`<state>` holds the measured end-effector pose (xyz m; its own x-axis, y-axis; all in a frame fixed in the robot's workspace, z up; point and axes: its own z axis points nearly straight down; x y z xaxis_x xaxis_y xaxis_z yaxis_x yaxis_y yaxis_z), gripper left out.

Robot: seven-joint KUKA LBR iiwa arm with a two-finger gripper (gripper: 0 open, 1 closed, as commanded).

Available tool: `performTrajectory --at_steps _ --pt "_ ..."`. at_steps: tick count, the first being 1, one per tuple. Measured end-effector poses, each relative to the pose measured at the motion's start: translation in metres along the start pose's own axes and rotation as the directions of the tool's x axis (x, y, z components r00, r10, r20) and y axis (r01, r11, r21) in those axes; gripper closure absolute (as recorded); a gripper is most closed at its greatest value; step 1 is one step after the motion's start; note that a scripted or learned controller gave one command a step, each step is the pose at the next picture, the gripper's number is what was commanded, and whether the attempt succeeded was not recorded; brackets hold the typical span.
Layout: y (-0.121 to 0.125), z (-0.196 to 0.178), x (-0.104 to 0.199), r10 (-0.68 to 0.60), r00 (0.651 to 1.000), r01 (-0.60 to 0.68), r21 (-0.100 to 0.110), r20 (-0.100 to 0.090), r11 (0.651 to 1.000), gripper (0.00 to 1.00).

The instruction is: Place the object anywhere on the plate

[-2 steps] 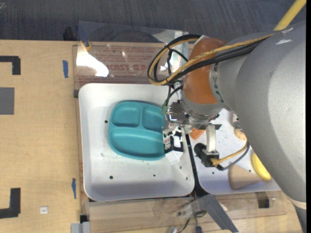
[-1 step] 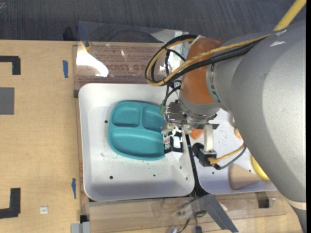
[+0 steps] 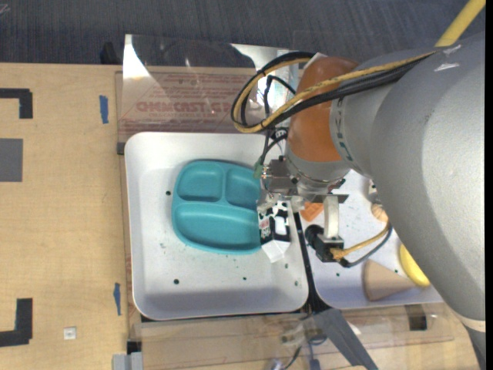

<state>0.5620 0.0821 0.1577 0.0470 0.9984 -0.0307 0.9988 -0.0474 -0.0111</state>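
Hovering jaws point(image 3: 276, 223) overlap the plate's point(image 3: 214, 205) right edge.

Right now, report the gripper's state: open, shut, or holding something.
Gripper: cannot be told. It sits at the right edge of the teal plate in the left bin, and the view does not show it clearly.

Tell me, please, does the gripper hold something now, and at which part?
It cannot be told. The gripper hangs at the right edge of the teal plate, and nothing is clearly visible in its grasp.
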Motion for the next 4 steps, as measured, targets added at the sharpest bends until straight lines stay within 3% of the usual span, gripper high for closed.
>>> performTrajectory --at_steps 1,2,3,4 --pt "-0.001 0.004 0.016 -0.023 1.000 0.023 0.000 -0.010 1.000 0.00" --pt "0.000 -0.002 -0.001 -0.004 1.000 0.004 0.005 0.011 1.000 1.00" --pt "0.006 0.003 0.004 0.003 1.000 -0.003 0.020 0.015 1.000 1.00" --pt "0.005 0.004 0.016 -0.012 1.000 0.012 0.019 0.002 1.000 0.00"
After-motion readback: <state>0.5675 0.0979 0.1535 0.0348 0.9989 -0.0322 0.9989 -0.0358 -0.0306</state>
